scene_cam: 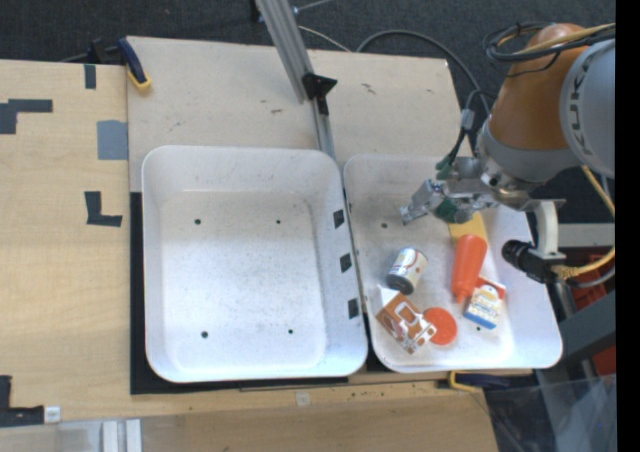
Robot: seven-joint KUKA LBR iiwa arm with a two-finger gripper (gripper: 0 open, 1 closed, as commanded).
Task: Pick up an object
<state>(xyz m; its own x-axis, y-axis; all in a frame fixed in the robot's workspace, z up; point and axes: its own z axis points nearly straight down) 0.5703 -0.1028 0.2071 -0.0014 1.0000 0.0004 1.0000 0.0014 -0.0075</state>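
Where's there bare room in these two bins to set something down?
The left bin is bare floor from wall to wall. In the right bin, the free patch is the upper left, between the dividing wall and the tool. Its lower half is crowded: can, carrot, snack packet, small carton.

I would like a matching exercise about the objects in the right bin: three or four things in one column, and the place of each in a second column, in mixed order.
Things:
1. small can
2. orange carrot-shaped toy
3. round red object
4. small white and blue box

Places:
A. near the front edge of the right bin, next to a brown and white package
B. just below the gripper, lying lengthwise
C. near the middle of the bin, left of the orange toy
D. right side of the bin, at the orange toy's lower end

Pairs: 1-C, 2-B, 3-A, 4-D
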